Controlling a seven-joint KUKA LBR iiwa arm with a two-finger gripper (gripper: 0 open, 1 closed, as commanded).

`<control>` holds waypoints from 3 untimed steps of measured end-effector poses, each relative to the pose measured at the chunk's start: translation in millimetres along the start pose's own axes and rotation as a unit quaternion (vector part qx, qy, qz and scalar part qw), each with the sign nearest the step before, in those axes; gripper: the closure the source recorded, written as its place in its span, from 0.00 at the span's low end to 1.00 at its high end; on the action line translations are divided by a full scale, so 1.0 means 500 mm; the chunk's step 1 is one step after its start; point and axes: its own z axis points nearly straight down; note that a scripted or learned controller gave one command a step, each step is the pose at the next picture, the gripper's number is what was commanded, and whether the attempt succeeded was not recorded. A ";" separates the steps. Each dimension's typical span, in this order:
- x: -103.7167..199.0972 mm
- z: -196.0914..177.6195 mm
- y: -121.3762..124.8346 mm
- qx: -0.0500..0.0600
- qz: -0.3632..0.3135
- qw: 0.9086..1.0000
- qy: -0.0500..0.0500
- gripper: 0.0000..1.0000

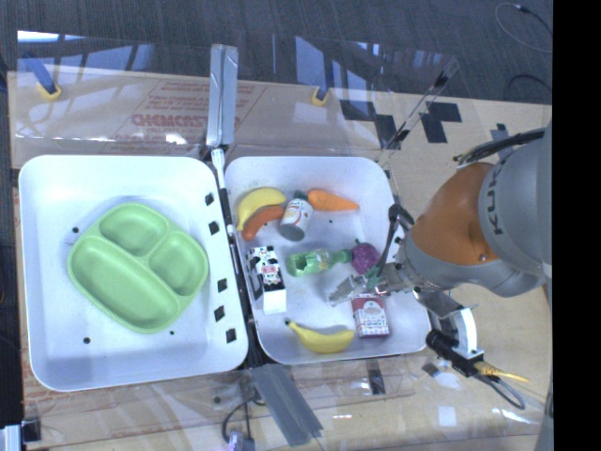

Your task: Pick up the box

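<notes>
Two white bins sit side by side on the bench under a clear sheet; I see the left bin [38, 252] carrying a green divided plate [139, 266] near its middle. My arm [488, 224] reaches in from the right over the right bin [310, 172], with the gripper [362, 285] low near that bin's right edge. I cannot tell how the claw stands. The box [372, 318], red and white, lies flat near the bin's front right corner, just beside and below the gripper. Close around it: a banana [322, 337] along the front edge, a purple item [364, 255] and a green bottle [315, 262] just behind. At the left edge stands a black-and-white carton [269, 275]. Toward the back edge lie a second banana [257, 202], a small can [296, 216] and a carrot [331, 200].
</notes>
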 end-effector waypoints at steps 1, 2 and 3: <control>0.000 0.000 0.000 0.000 0.020 1.000 0.000 0.00; -0.003 -0.021 0.000 0.000 0.019 1.000 -0.001 1.00; -0.005 -0.124 0.042 0.009 -0.040 0.999 0.006 1.00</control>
